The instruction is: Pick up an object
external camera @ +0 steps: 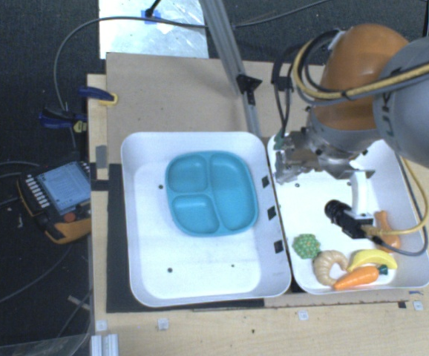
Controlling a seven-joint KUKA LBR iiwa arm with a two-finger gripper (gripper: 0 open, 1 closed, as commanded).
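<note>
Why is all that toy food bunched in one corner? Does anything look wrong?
Nothing looks damaged or spilled. The carrot, banana, croissant and broccoli simply crowd the right bin's near corner.

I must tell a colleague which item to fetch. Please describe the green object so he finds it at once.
Look in the right bin, at its near edge, where toy foods cluster. The green broccoli-like piece lies leftmost, beside a beige croissant; it alone is green and bumpy.

You see two white bins: the left bin (144, 273) carries a sky-blue divided plate (211, 192); near the right bin's (415, 269) front edge lie a speckled green ball (306, 245), an orange carrot (356, 277), a yellow banana (372, 258) and a tan piece, perhaps a croissant (327, 263).
</note>
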